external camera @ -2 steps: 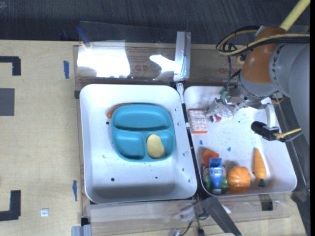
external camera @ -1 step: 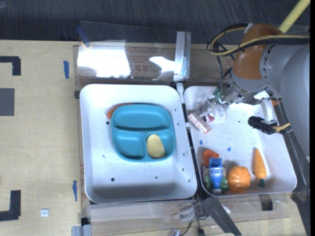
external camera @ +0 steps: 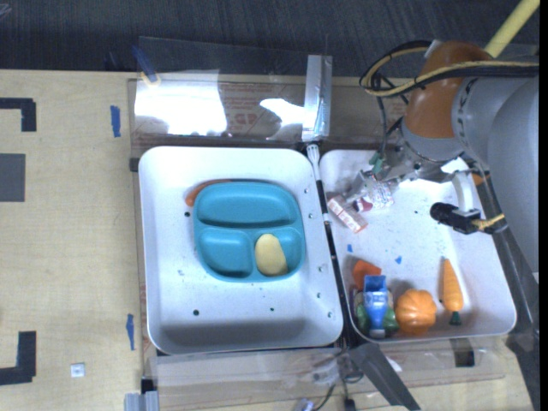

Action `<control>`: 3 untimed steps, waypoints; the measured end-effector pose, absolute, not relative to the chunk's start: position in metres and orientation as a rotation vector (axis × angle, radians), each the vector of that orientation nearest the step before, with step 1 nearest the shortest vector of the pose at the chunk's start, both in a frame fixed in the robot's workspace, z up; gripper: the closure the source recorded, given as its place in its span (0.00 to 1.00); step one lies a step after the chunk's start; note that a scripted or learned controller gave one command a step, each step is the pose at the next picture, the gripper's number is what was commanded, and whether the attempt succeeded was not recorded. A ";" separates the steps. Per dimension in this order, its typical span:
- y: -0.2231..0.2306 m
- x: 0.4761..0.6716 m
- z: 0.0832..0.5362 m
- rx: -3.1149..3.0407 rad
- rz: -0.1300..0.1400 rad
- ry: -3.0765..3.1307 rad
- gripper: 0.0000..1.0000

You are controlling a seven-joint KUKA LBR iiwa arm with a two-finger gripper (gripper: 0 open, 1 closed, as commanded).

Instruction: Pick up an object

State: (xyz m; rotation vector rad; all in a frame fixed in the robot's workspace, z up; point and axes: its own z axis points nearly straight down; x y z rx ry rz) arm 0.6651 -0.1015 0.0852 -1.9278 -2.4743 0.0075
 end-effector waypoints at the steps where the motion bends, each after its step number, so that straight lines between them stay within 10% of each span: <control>1: -0.100 0.665 0.085 -1.962 0.007 -2.448 1.00; 3: -0.102 0.665 0.085 -1.794 0.011 -2.570 1.00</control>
